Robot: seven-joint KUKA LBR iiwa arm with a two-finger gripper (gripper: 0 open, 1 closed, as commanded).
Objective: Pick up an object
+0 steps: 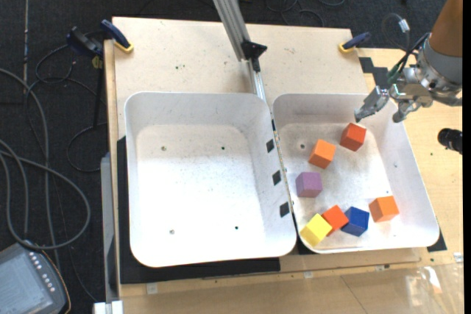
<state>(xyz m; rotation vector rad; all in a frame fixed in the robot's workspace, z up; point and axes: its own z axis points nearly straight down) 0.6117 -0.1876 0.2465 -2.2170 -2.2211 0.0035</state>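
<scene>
Left of the red-orange cube (353,136) sits an orange one (321,153), both in the right bin (412,180). It looks light, rigid, best pinched across flat faces. My end effector (383,108) hovers just right, above it, fingers spread, grasping nothing. Pale tabletop (191,55), cabled dark floor.
</scene>
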